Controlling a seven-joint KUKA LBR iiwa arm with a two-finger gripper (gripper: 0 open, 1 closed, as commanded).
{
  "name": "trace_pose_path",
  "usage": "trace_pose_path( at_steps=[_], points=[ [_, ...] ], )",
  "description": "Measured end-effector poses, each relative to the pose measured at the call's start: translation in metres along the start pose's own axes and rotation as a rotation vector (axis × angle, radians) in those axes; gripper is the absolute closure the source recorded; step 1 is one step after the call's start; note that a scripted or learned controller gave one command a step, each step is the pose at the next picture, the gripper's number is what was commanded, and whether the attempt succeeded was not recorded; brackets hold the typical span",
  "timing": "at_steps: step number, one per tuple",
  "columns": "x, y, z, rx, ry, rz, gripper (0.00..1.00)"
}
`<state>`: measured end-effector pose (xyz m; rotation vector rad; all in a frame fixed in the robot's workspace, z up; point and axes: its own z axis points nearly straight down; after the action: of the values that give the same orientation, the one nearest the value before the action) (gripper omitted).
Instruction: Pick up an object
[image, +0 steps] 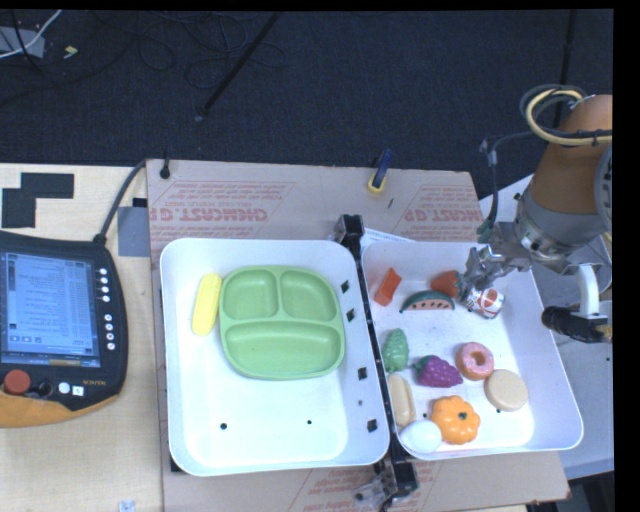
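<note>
My gripper (480, 272) hangs low over the far right part of the right bin (545, 360). Just under its tip lies a small red and white object (487, 301). A red piece (446, 284) sits directly to the gripper's left, beside a watermelon slice (427, 300) and an orange-red block (387, 286). Further forward in the same bin lie a green vegetable (396, 350), purple grapes (438, 372), a pink donut (474, 359), a tan round bun (507, 390), an orange pumpkin (456, 420), a white egg (421, 436) and a tan roll (401, 398).
The left bin (200, 420) holds a green divided plate (281, 322) and a yellow corn-like piece (206, 303). A black divider (362, 330) separates the bins. A teach pendant (55, 320) lies at the far left of the bench.
</note>
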<state>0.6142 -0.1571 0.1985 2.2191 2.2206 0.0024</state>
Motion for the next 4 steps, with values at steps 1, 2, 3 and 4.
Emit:
trace_pose_path(
  at_steps=[1, 2, 3, 4],
  points=[
    [-0.001, 0.000, -0.031, 0.002, 0.000, -0.001, 1.00],
    [0.059, 0.012, -0.032, 0.004, 0.001, -0.003, 1.00],
    [0.111, 0.013, -0.041, 0.004, 0.002, -0.004, 1.00],
    [0.163, 0.014, -0.046, 0.005, 0.001, -0.003, 1.00]
  ],
)
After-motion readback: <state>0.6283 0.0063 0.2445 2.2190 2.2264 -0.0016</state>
